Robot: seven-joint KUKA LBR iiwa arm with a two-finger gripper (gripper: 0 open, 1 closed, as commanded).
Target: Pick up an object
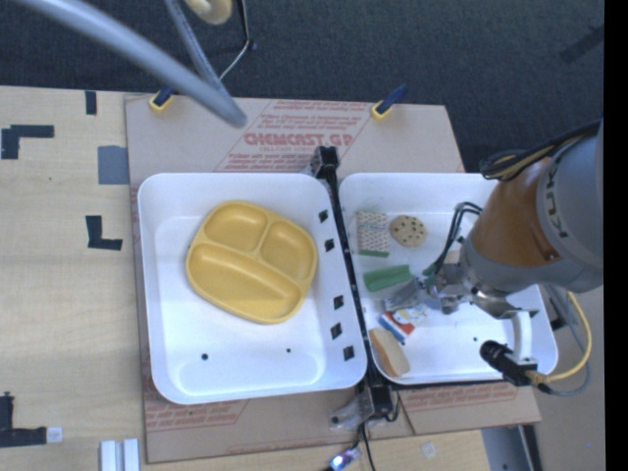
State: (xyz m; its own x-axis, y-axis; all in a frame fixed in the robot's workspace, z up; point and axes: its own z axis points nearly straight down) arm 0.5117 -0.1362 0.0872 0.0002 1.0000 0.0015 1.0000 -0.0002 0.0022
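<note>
White bins sit side by side on the table. Left bin (pixel 162 292): yellow plate (pixel 252 260). Right bin (pixel 437 369): hand (pixel 424 290) low over a green block (pixel 387 278) and small items; finger state cannot be determined.

Wooden bench (pixel 59 263) with cardboard sheet (pixel 294 135), two white bins (pixel 157 263).

Right bin (pixel 446 366), left half: small loose objects. Pale mesh-patterned square (pixel 372 231) at far left; round tan perforated disc (pixel 406 229) just right of it. Flat green block (pixel 387 278) nearer, tilted. Red-white-blue item (pixel 400 320) below that. Tan bread-like piece (pixel 390 352) at near left corner.
</note>
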